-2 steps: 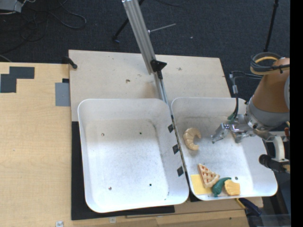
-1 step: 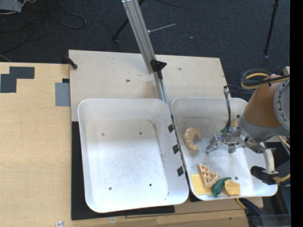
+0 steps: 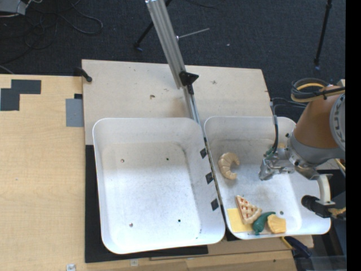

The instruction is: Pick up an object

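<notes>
My gripper (image 3: 267, 171) hangs low over the right bin (image 3: 248, 130), near that bin's right wall, at the end of the grey and orange arm. A tan croissant (image 3: 228, 165) lies to its left, a short gap away. Toward the bin's front lie a waffle-patterned pie slice (image 3: 247, 208), a flat yellow square (image 3: 235, 220), a green item (image 3: 261, 222) and a yellow chunk (image 3: 277, 224). I see nothing between the fingers, and their spread is not discernible from this angle.
The left bin (image 3: 113, 151) sits beside the right one, with black clips (image 3: 209, 177) along the shared wall. A slanted aluminium bar (image 3: 172, 49) rises behind the bins. A pale wooden bench (image 3: 39, 174) extends to the left.
</notes>
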You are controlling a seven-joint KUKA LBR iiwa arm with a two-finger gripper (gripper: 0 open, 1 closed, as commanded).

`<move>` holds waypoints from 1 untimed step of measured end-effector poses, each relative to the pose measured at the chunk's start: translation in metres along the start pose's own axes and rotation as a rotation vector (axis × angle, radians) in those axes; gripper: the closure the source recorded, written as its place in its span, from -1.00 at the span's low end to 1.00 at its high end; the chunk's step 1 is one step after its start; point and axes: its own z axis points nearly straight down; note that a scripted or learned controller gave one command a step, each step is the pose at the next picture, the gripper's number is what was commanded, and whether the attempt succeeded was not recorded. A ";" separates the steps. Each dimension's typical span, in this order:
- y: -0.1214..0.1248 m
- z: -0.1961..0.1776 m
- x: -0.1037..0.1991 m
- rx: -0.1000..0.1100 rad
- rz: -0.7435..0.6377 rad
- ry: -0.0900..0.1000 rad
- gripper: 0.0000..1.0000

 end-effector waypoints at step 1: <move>0.002 -0.063 -0.002 -0.007 -0.007 -0.002 1.00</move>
